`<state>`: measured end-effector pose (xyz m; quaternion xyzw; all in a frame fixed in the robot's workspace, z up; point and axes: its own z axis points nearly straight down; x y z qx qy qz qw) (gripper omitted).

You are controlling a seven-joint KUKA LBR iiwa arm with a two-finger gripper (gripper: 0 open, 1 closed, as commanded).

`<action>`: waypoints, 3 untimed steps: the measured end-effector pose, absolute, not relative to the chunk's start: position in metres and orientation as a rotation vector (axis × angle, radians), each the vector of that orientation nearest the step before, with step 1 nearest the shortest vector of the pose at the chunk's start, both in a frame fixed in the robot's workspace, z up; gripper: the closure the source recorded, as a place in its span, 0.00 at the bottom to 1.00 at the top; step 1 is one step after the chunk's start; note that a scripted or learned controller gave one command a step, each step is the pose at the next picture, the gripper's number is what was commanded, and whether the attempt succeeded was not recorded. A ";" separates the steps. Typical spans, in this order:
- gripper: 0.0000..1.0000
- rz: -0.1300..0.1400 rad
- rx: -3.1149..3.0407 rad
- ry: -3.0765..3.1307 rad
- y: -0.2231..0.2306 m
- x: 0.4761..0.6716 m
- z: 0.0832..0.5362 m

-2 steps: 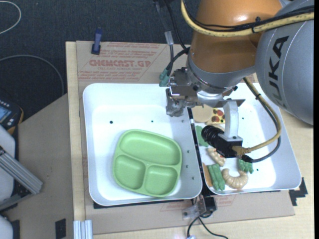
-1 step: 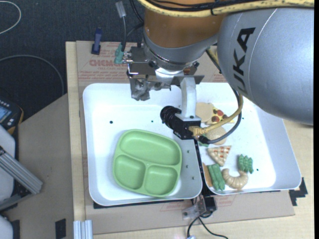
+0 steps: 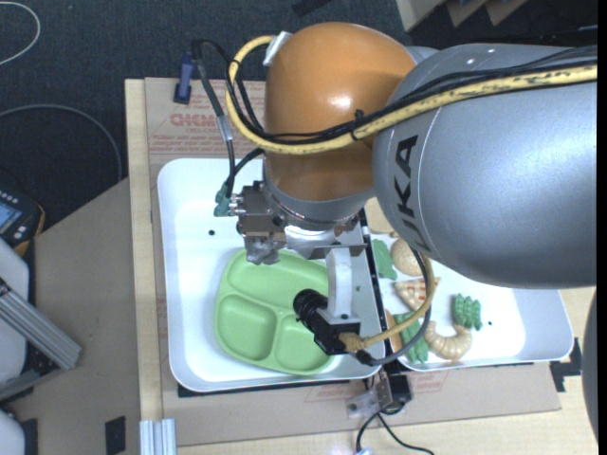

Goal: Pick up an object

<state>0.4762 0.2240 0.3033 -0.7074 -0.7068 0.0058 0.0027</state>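
The green divided tray [image 3: 261, 322] lies in the left bin [image 3: 190, 254], toward its near wall, and the gripper [image 3: 273, 239] sits low over the tray's far edge. You cannot tell whether the gripper is open or closed, or has hold of anything, because the wrist hides it. The likely risk is that the tray looks wide, shallow and smooth, so a pinch on its rim could slip or tip it.

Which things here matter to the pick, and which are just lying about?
In play: gripper, over the green divided tray in the left bin.
Lying about: small green piece, cream curved piece, both in the right bin.
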 end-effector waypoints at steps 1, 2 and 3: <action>1.00 -0.031 -2.238 -2.220 0.142 0.481 0.480; 1.00 0.007 -2.209 -2.228 0.218 0.478 0.446; 1.00 0.016 -2.219 -2.219 0.225 0.478 0.366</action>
